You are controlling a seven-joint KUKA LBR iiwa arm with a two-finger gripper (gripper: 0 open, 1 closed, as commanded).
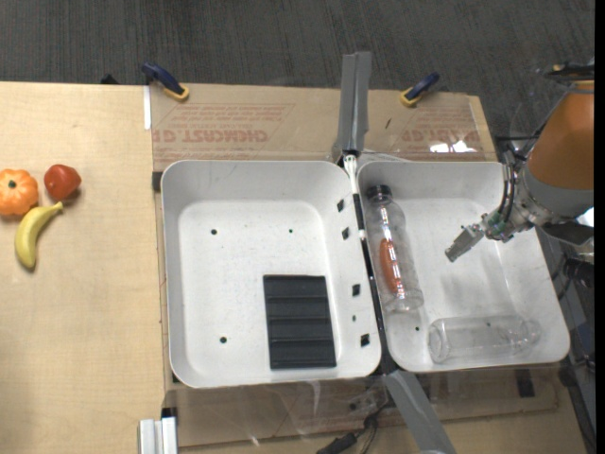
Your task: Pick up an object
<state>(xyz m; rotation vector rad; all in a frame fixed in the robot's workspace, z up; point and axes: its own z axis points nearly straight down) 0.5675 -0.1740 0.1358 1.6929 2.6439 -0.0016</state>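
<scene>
The arm comes in from the right, its orange band over the right bin [529, 343], and the gripper [465, 242] hangs above the bin's open middle, tilted and pointing down toward the left. From where I stand nothing sits between its tips; whether they are spread or closed I cannot tell, since they read as one grey wedge.

Two things lie in that bin. The bottle [389, 256] rests along the left wall, cap toward the back, its long axis running front to back, a red strip showing through the clear body. The jar [480, 335], also clear, lies on its side near the front wall, its long axis running left to right.

The bottle lies to the gripper's left, near but apart from it, about level with the tips. The jar is toward the front, a little further off. I judge the bottle the likelier target, since the tool already leans that way. To take it, the jaws would need to close across its narrow width, at right angles to that front-to-back axis, and the wall just beside it leaves little room for the far finger.

The left bin [189, 282] holds a black block [301, 321].
</scene>
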